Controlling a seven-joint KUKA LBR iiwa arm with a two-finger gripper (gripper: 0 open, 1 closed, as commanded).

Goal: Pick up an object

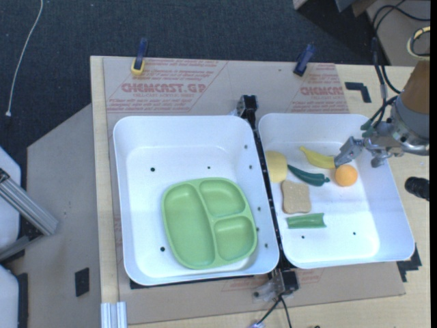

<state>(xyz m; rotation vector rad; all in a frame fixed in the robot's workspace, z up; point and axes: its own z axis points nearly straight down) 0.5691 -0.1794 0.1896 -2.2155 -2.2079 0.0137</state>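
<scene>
We see the gripper (360, 154) spread open, grasping nothing, above the right bin (382, 241). An orange (347, 175) lies just below it, with a banana (317, 158) to that fruit's left. Close by: dark pepper (308, 176), bread (296, 197), green pod (305, 221). A green plate (208, 221) fills the left bin (136, 183).

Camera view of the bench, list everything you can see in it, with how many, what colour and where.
shallow white plastic bins: 2, white, side by side on the bench
green divided plate: 1, green, left bin
yellow banana: 1, yellow, right bin, upper middle
orange ball: 1, orange, right bin, beside banana
dark green pepper-like piece: 1, below banana
pale yellow piece: 1, right bin's left edge
tan bread-slice piece: 1, right bin centre
light green flat piece: 1, below the bread
clamps: 2, board's far edge
gripper: 1, grey, above the ball
</scene>
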